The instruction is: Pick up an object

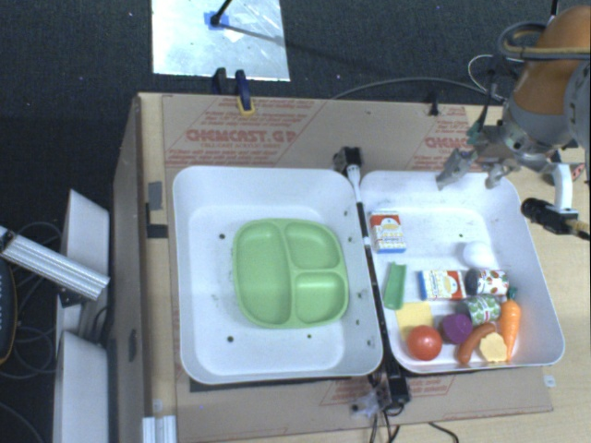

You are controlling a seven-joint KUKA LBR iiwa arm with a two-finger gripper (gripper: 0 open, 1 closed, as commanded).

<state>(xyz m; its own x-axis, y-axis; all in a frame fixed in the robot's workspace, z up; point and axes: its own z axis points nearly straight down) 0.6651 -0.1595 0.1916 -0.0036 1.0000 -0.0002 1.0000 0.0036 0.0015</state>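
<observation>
The right bin [434,209] holds several toy foods. A red and white carton [388,231] lies near its left wall, with a green stick [395,285] below it. A white egg [476,252], a small box [443,284] and a can [487,282] lie mid-bin. Along the front lie a yellow wedge [415,316], a tomato [425,342], a purple piece [456,327], a sausage [471,343] and a carrot [510,321]. My gripper [474,173] hangs over the bin's far right corner, open, with nothing between its fingers.
The left bin [208,247] bears a green divided plate [289,273]. A black clip [351,161] sits where the two bins meet at the back. Cables run behind the right bin. A black fitting [547,214] juts from the arm over the bin's right rim.
</observation>
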